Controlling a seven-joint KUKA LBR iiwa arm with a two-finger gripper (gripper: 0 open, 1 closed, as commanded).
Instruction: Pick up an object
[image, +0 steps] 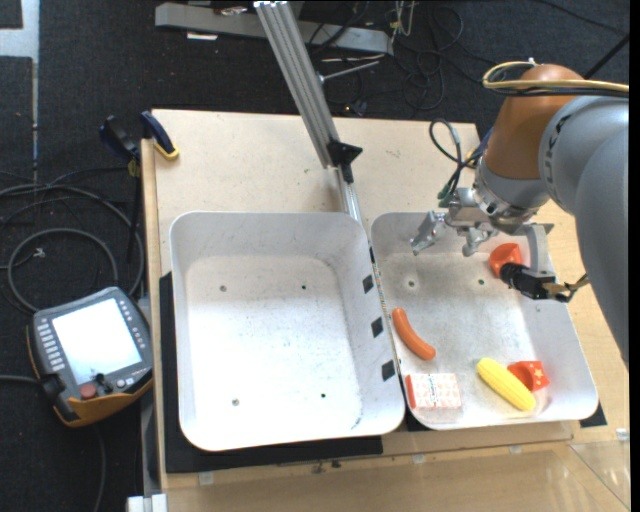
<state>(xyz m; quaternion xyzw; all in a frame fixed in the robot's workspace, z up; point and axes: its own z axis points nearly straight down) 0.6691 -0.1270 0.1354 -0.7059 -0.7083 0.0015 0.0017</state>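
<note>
My gripper (447, 240) hangs over the far end of the right bin (480, 310), its two grey fingers spread apart with nothing between them. An orange sausage (413, 334) lies near the bin's left wall, below and left of the gripper. A white and red box (434, 391) rests at the near left corner. A yellow corn cob (506, 384) lies toward the near right, touching a small red piece (531, 374). An orange-red object (504, 257) sits at the far right, partly behind the wrist hardware.
The left bin (200, 250) stands beside the right one, sharing a raised middle wall. A slanted metal pole (305, 85) runs down to the bins' junction. A teach pendant (90, 350) lies on the floor at left. Cables trail behind the bench.
</note>
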